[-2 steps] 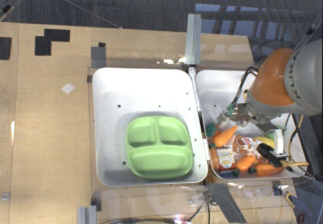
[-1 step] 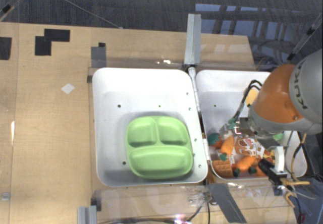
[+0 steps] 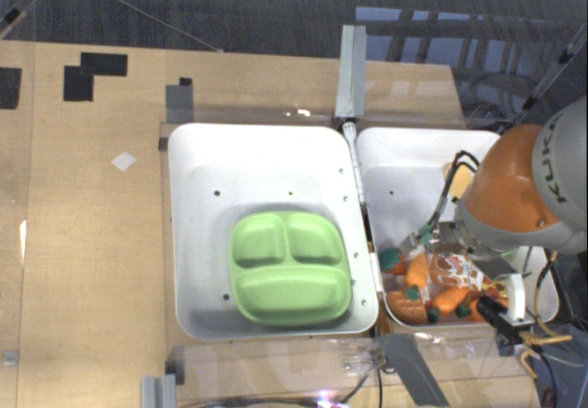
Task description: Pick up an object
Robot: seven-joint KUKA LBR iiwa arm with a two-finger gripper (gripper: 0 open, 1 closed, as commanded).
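At the lower right of the frame, the robot's hand (image 3: 439,255) is down in the right bin (image 3: 404,167), reaching into a heap of small things; the arm's bulk hides its fingers, so whether they are apart or together cannot be told, and nothing can be seen held between them. The heap (image 3: 432,291), a jumble of orange and green pieces with a clear printed packet among them, is crowded into the bin's lower corner, against the wall nearest the bottom of the frame. The rest of that bin's floor shows bare white. In the left bin (image 3: 197,176), at the centre of the frame, a green divided tray (image 3: 289,266) lies flat toward the lower side, two small compartments above one long one. The grey arm (image 3: 565,167), with its orange band (image 3: 510,190), comes in from the right edge and bends down over the right bin. Both bins sit side by side on a pale wooden surface (image 3: 83,241).
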